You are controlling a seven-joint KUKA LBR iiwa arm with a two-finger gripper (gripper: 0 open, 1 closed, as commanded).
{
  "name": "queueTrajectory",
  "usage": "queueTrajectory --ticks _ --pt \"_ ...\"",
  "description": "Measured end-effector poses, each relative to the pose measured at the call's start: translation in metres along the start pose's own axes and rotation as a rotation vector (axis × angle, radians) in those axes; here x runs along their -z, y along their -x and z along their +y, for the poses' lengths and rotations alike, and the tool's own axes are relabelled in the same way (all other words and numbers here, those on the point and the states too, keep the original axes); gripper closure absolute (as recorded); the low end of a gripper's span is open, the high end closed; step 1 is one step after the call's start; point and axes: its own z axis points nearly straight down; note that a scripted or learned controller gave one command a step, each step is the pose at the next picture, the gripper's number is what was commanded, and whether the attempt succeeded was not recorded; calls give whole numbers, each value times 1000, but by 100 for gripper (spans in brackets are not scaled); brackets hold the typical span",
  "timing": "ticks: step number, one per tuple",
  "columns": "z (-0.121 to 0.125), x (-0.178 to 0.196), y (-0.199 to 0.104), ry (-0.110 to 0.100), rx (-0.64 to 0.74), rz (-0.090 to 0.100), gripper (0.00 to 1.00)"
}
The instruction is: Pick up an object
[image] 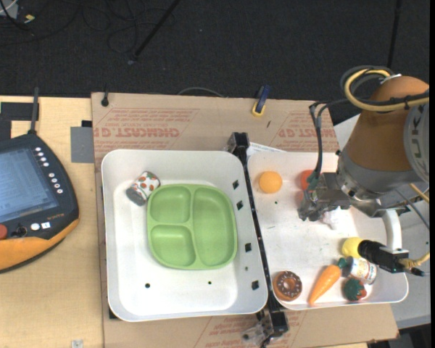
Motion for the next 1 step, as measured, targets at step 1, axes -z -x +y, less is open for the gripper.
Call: queueTrajectory --ticks 1 --pt "12 -4 0 -1 0 0 100"
